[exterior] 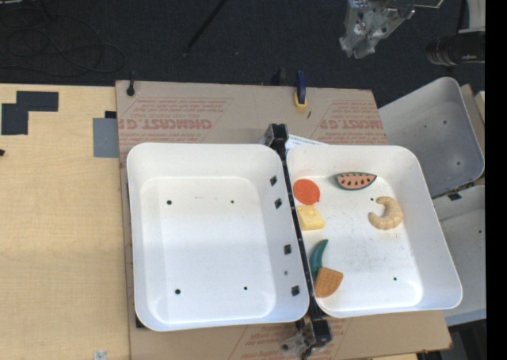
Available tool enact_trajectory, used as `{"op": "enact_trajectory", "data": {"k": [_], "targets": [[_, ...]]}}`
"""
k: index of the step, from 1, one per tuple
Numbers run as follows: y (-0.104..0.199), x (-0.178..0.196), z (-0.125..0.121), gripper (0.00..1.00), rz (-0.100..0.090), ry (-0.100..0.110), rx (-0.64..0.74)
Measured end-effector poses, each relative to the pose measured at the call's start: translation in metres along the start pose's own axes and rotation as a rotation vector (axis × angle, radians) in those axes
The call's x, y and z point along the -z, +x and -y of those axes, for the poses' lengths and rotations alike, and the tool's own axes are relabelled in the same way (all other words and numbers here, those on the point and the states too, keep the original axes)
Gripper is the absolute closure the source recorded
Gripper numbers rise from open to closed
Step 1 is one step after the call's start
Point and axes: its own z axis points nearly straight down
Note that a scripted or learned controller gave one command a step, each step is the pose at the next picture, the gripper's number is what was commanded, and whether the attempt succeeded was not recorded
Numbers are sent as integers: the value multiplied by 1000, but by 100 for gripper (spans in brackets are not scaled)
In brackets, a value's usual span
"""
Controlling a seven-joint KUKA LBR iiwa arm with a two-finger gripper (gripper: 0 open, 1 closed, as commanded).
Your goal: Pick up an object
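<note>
Down at the front of the right bin (432,271) sits an orange wedge (328,281), looks like a toy slice of something, with a teal curved piece (318,255) touching it just above. Both are tucked against the divider where the two bins meet. Going further back along that same edge there's a yellow block (310,218) and a red-orange disc (306,190) right behind it, pretty much touching. Out in the open part of the bin you've got a watermelon slice (354,181) and a croissant (386,213) just below it, both well apart from the divider pile. The left bin (150,271) has no toys in it.

The gripper (363,33) is way up at the back right, over the dark floor past the cardboard, nowhere near either bin. It's small and blurry, so I honestly can't tell how it's set, and I can't see anything hanging from it.

So my read: the pick hasn't started, this is the hover stage before the approach. Any toy counts as the target, and they're all in the right bin. Next move needs the arm to swing forward over that bin and drop straight down on one item. If I were choosing, I'd go croissant or watermelon, since they have free space around them. The stuff along the divider is crowded and hugging the wall, so the gripper could easily clip the rim or nudge a neighbour
</note>
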Motion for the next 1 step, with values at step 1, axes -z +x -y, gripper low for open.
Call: {"op": "enact_trajectory", "data": {"k": [1], "targets": [[-52, -7, 0, 100, 0, 0, 0]]}}
